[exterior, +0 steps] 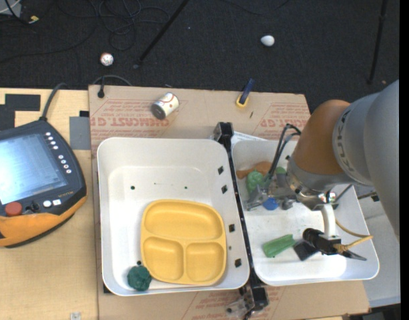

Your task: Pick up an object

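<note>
My gripper (263, 197) is low in the right bin (354, 272), near its left wall and toward the back. A small green object (257, 177) and an orange piece (246, 173) lie just behind it. A blue object (270, 205) sits right against the gripper's front side. Nearer the front of the same bin lies a green block (278, 245). The wrist hides the gripper's tips, and I see nothing held in them.
The left bin (118, 179) holds a yellow divided plate (183, 241) and a dark green ball (139, 277) at its front left corner. A small white can (164, 105) and a blue-and-yellow tool (244, 95) lie on the cardboard behind the bins. A teach pendant (28, 179) rests at far left.
</note>
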Robot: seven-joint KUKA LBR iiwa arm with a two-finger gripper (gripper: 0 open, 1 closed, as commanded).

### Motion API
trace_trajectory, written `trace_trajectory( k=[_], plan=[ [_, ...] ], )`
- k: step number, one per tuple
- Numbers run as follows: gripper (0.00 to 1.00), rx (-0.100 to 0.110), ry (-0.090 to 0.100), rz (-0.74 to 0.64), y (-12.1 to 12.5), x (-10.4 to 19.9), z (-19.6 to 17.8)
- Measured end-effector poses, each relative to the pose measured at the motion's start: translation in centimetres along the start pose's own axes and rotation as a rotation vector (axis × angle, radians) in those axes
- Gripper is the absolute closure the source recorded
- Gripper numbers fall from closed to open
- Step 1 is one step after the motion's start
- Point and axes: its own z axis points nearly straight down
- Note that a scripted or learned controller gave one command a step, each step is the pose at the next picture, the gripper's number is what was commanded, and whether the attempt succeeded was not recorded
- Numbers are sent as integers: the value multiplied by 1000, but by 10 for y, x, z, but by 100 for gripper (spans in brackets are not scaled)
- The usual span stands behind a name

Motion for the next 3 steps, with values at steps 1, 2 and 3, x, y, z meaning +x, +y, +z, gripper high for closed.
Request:
trace_trajectory(
  k=[1, 2, 3],
  plan=[
    [0, 9, -2, 11, -77, -26, 0],
    [0, 6, -1, 7, -99, 11, 0],
    [100, 6, -2, 14, -98, 8, -10]
  ],
)
